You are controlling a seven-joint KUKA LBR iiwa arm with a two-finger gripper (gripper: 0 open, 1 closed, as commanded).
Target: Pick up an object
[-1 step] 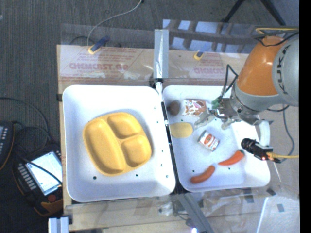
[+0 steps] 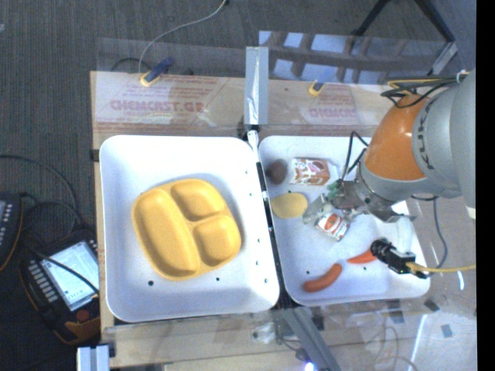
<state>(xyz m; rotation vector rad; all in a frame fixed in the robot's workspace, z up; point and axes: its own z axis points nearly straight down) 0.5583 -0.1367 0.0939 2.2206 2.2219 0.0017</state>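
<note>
Gripper (image 2: 334, 207) sits low in the right bin (image 2: 402, 284), directly over a small red-and-white packet (image 2: 332, 224); whether it grasps the packet cannot be told. Just beside lie a yellow round item (image 2: 290, 205), a dark ball (image 2: 275, 171) and a red-printed pouch (image 2: 311, 171). Nearer the front rest a sausage (image 2: 321, 277) and a carrot piece (image 2: 361, 258). In the left bin (image 2: 124, 157) sits a yellow divided tray (image 2: 186, 227). Judgement: approach done, lift outstanding.

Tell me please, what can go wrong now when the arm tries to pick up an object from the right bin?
The gripper sits amid close-packed items: a small packet, a red-and-white pouch and a yellow round piece. It may catch two at once or push one aside. The sausage and carrot near the bin wall look harder to reach.
</note>
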